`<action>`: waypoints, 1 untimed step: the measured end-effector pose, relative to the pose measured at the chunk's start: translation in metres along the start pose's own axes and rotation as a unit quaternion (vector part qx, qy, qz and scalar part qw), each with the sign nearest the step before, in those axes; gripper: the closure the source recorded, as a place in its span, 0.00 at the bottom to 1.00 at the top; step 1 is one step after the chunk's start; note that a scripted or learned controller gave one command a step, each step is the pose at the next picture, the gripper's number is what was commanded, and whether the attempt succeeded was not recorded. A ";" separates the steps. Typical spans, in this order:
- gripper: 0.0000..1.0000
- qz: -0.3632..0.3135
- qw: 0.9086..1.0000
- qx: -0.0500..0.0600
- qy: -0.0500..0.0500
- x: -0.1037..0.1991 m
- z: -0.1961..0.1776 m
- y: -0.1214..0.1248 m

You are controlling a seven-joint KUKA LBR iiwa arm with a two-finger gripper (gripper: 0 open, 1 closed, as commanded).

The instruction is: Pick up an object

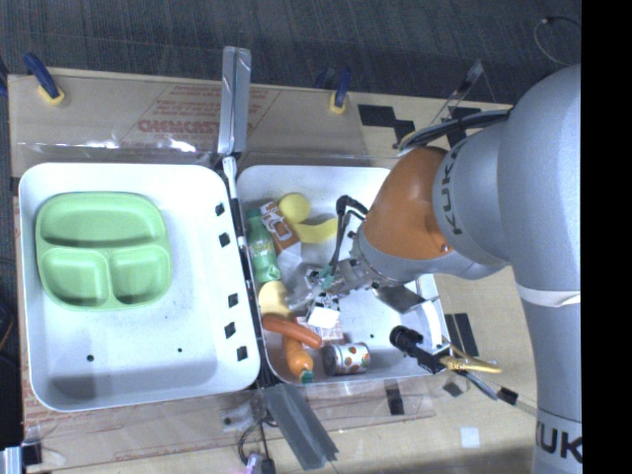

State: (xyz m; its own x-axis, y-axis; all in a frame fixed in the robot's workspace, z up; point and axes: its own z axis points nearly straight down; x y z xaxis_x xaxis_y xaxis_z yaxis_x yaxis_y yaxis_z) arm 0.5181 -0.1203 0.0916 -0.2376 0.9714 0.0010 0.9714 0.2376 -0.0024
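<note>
My gripper (320,283) reaches down into the middle of the right bin (380,180), under the orange wrist band. Several small objects crowd the bin's left half. A yellow banana-like piece (314,229) and a yellow ball (293,205) lie at the back, beside a brown packet (281,227) and a green bottle (262,252). A pale yellow item (272,297) sits just left of the gripper. In front lie a white-and-red card (323,318), a red-orange sausage shape (291,332), an orange piece (300,361) and a small can (347,357).
The left bin (193,349) holds a green divided tray (99,246) in its back left part. A metal divider (234,97) runs between the bins. Blue clamps (44,79) grip the bench's back edge. The arm's bulk covers the right bin's right half.
</note>
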 end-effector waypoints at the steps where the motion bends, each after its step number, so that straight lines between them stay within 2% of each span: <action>1: 1.00 -0.002 1.000 -0.001 -0.001 -0.001 -0.011 0.001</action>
State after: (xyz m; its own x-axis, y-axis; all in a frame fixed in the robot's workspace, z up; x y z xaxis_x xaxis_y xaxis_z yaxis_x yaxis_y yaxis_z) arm 0.5190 -0.1212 0.1023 -0.2413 0.9705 -0.0009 0.9705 0.2413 -0.0013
